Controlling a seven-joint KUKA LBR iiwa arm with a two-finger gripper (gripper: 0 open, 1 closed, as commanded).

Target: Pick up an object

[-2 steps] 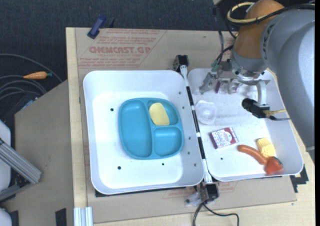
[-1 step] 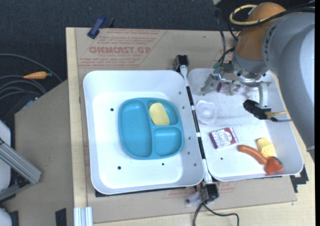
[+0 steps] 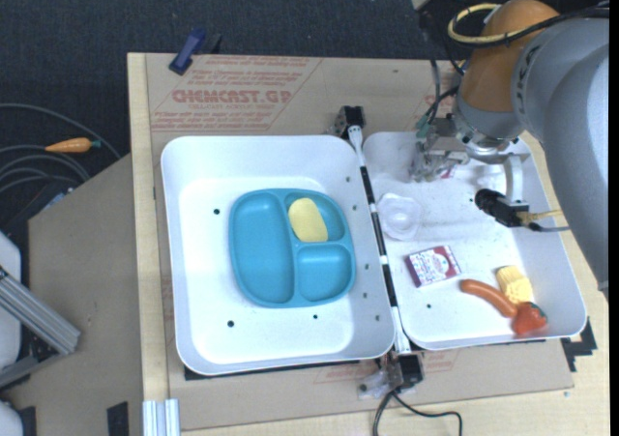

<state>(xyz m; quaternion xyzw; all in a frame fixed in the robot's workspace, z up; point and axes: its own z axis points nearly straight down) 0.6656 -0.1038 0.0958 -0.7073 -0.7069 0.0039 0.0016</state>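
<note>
Hovering low at the right bin's far corner, the pincer should centre over the cup; its state I cannot tell.

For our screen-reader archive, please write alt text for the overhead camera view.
A grey robot arm lowers its gripper into the right bin's far corner, near a clear cup, red packet and carrot. The left bin holds a blue tray.

The arm is cut off at the right edge (its bulk hides the right bin's far corner).
</note>
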